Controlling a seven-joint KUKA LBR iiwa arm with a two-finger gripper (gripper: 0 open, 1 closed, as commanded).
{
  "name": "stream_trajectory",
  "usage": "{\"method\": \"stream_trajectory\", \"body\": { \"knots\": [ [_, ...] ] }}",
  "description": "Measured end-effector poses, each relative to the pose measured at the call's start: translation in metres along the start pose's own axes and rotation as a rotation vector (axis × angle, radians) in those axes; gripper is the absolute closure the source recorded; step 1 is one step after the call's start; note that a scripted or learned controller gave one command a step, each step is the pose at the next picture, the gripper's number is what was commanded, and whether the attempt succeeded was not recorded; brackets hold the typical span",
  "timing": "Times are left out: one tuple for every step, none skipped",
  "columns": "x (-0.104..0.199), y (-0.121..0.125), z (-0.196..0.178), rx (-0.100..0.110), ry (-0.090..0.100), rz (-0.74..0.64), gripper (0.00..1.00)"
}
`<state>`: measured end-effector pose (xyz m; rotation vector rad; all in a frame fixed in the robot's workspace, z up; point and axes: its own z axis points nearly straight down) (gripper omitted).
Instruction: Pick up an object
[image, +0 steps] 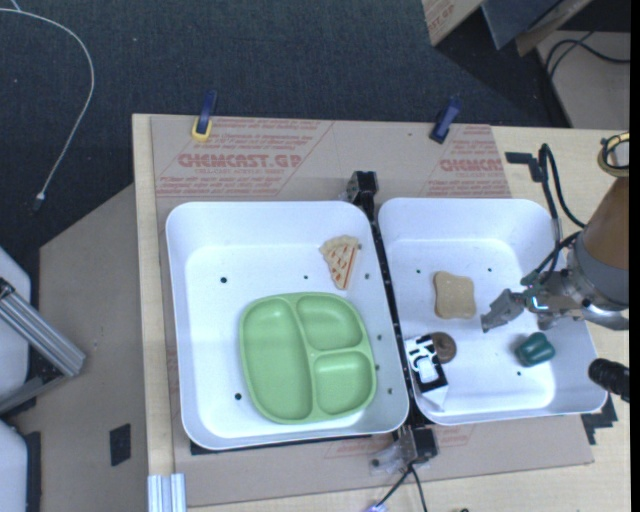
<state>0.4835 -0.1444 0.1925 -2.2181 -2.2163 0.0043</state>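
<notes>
In the camera view, you had two white bins side by side on the bench. The left bin (190, 300) held a green divided plate (306, 356) with three compartments, lying flat in the lower middle, and a wedge-shaped waffle piece (340, 260) near the upper right corner, well apart from the plate. The right bin (470, 215) held a tan bread-like slice (454, 295) at centre left, a small brown round item (442, 348) near the lower left, touching a black-and-white tag (427, 364) at the bin's rim, and a small green object (535, 349) toward the lower right. Your arm (605, 245) reached in from the right, and the gripper (522, 305) sat over the right bin, between the slice and the green object, with one grey finger (497, 315) pointing left toward the slice. Nothing was seen between the fingers; whether they were parted or closed could not be told. Two clips, yellow (203, 125) and blue (445, 120), sat on the board's far edge.
</notes>
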Motion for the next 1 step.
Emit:
{"method": "stream_trajectory", "body": {
  "knots": [
    [0.0062,0.0046,0.0446,-0.002,-0.001,-0.001,0.0]
  ]
}}
